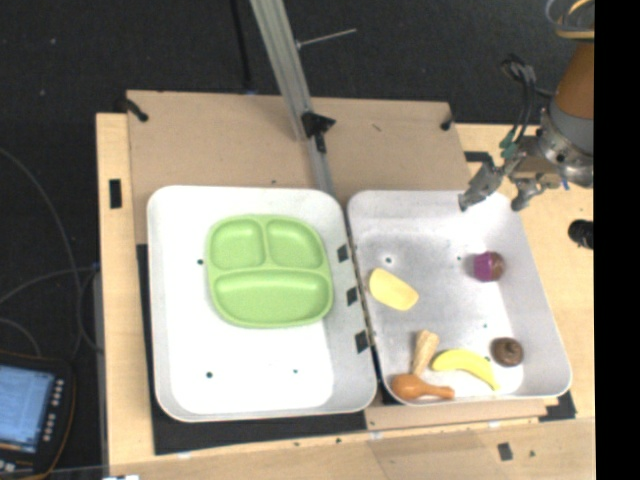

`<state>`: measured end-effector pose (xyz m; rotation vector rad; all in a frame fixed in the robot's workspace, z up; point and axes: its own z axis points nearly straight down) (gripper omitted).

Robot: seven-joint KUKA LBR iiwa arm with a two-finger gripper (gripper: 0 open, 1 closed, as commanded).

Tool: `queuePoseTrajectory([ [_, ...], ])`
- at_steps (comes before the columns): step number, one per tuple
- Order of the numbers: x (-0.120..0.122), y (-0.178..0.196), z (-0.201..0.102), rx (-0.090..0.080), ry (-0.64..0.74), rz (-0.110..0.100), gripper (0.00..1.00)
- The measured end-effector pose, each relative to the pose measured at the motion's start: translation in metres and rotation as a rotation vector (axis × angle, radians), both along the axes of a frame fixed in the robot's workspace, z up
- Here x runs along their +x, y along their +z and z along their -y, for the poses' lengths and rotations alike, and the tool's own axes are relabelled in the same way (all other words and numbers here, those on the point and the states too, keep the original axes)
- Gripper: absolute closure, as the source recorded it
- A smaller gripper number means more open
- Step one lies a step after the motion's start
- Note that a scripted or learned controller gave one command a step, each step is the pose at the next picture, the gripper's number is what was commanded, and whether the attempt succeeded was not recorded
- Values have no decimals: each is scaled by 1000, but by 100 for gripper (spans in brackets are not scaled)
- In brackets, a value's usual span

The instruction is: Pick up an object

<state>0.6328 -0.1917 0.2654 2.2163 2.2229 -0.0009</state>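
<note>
**Gripper spread above the right bin's far edge**

Pale wooden tabletop (120,298) carries two white bins side by side. Nearest in the right bin (540,368) lie an orange piece (420,389), a yellow banana (468,367), a tan stick (425,349) and a brown round item (507,351). Farther back sit a yellow wedge (393,290) and a purple ball (487,265). The left bin (180,368) holds a green divided plate (269,271). At the far right, the gripper (496,193) hovers with fingers spread, holding nothing.

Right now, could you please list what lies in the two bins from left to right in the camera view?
Green divided plate → yellow wedge → orange piece → banana → purple ball → brown ball.
</note>
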Motion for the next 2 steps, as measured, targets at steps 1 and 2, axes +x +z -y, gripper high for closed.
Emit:
queuePoseTrajectory([
  [1,0,0,0,-1,1,0,0],
  [2,-3,-45,9,0,-4,-4,0],
])
